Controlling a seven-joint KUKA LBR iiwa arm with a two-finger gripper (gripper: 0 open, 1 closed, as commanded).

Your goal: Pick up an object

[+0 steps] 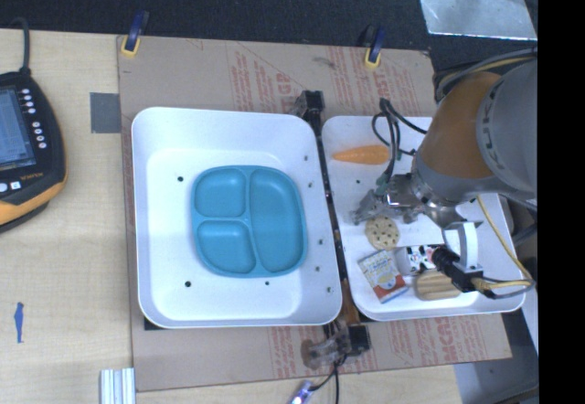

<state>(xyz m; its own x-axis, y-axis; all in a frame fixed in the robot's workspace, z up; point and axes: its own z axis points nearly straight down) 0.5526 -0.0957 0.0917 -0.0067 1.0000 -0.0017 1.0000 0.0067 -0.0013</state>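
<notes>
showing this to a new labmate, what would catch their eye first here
Most striking is the blue divided plate, lying alone in the middle of the left bin. Next comes the grey arm with its orange band, reaching in from the right over the right bin, its gripper low above a small round cookie. An orange carrot lies near that bin's far edge, with a small packet toward its near edge.

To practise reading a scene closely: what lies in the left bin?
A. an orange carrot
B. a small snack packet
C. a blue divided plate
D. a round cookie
C: the blue divided plate lies alone in the left bin; the carrot, cookie and packet lie in the right bin.
</notes>
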